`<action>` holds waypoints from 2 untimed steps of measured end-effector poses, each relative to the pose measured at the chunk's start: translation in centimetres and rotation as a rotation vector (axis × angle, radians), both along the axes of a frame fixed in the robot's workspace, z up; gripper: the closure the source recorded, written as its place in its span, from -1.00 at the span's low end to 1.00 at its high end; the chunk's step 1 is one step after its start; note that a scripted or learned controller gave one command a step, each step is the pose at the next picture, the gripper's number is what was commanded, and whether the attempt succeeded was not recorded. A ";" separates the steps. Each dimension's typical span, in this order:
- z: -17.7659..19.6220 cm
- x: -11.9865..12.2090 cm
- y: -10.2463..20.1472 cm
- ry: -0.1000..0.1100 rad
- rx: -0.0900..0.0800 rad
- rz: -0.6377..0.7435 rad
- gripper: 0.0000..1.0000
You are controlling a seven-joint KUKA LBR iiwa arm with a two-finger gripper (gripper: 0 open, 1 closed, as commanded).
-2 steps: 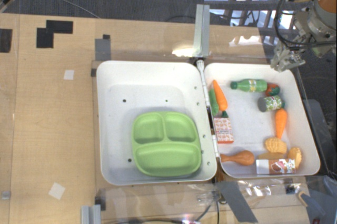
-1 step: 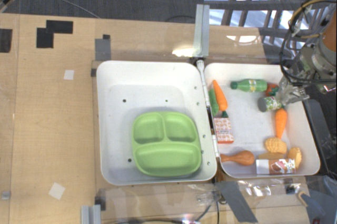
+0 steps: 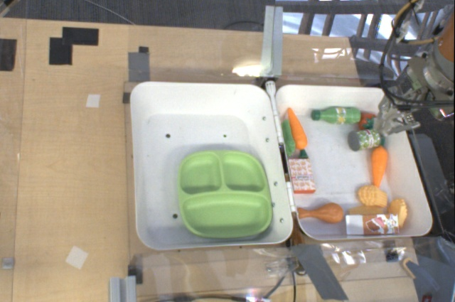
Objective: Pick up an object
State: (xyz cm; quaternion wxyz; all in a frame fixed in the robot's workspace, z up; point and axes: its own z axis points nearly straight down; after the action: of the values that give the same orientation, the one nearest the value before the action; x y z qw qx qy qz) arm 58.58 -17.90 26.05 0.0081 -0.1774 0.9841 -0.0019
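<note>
While I watch remotely: can point(image 3: 365, 140) lies on its side near right bin's point(image 3: 424, 187) far right wall, touching nothing. Gripper point(image 3: 392, 121) just beside it; whether it is open, I cannot tell. Green bottle point(image 3: 337, 115), carrot point(image 3: 379, 165) near. Green divided plate point(image 3: 225, 193) in left bin point(image 3: 153, 151).

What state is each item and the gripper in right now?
Green divided plate: flat in left bin, nothing on it.
Green bottle: lying on its side.
Small can: tipped over, near gripper.
Carrot: lying loose.
Chicken drumstick: lying loose.
Gripper: above right bin's edge, holding nothing visible.
</note>
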 end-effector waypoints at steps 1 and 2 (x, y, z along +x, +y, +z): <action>1.1 0.3 0.0 -0.009 0.000 0.001 1.00; 2.3 -4.0 2.1 0.008 0.003 -0.253 1.00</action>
State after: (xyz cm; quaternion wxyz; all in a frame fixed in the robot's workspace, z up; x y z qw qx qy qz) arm 54.62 -15.79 28.39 0.0041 -0.0516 0.9987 -0.0005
